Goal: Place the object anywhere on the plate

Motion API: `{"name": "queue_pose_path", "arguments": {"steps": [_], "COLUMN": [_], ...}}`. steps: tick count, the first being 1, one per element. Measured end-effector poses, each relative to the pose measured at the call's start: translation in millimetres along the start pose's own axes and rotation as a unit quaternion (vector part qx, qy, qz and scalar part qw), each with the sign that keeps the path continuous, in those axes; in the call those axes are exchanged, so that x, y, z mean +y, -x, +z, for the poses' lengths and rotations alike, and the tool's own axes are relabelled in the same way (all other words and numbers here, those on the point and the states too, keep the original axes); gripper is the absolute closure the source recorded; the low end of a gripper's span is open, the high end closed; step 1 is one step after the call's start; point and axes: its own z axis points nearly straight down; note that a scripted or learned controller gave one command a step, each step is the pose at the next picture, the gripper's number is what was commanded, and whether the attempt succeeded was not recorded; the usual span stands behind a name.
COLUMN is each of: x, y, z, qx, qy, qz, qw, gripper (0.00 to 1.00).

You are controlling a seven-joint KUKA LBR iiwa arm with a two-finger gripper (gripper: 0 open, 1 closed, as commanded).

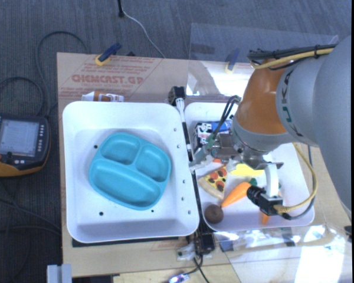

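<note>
A light-blue divided plate (130, 170) lies in the middle of the left white bin (74, 217). In the right bin (298, 216) lie several toy foods: an orange carrot (236, 194), a pizza-like slice (213, 182), a brown round piece (213, 213) and a yellow piece (249, 170). My gripper (217, 149) hangs low over the left part of the right bin, just above the slice and the yellow piece. The grey and orange wrist (265, 117) hides most of it. Nothing is seen lifted off the bin floor.
A black divider (186, 140) with clamps separates the two bins. A teach pendant (16, 144) with cables lies on the carpet at the left. Brown cardboard (106, 78) lies under and behind the bins. A yellow cable (307, 190) loops beside the arm at the right.
</note>
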Motion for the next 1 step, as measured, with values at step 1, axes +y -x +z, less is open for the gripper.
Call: {"name": "queue_pose_path", "arguments": {"steps": [1], "x": [0.0], "y": [0.0], "z": [0.0], "qx": [0.000], "qy": [0.000], "qz": [0.000], "qw": [1.0000], "gripper": [0.00]}}
